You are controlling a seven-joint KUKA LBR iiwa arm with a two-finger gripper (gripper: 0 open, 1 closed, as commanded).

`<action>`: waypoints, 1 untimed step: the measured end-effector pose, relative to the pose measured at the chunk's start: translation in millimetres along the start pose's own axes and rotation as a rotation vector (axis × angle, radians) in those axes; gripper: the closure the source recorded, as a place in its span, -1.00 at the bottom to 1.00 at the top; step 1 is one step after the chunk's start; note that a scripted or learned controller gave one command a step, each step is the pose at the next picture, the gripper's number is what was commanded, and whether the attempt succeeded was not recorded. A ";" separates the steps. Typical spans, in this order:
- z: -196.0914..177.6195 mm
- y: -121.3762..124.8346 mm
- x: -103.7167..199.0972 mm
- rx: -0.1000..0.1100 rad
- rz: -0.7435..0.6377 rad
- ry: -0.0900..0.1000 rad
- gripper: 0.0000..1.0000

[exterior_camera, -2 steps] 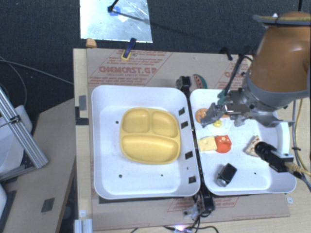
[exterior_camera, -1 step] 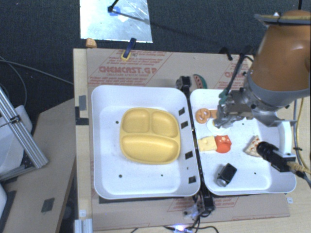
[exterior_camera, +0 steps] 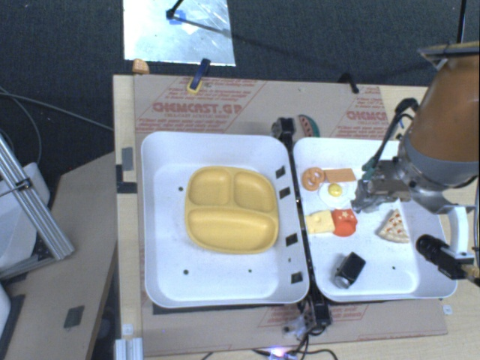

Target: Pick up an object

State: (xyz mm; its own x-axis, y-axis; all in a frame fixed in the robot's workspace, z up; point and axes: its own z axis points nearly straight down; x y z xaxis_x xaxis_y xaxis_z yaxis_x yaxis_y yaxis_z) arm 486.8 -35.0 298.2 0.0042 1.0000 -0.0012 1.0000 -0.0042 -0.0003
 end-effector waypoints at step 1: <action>-29.3 -0.1 76.0 -0.005 -0.014 0.003 1.00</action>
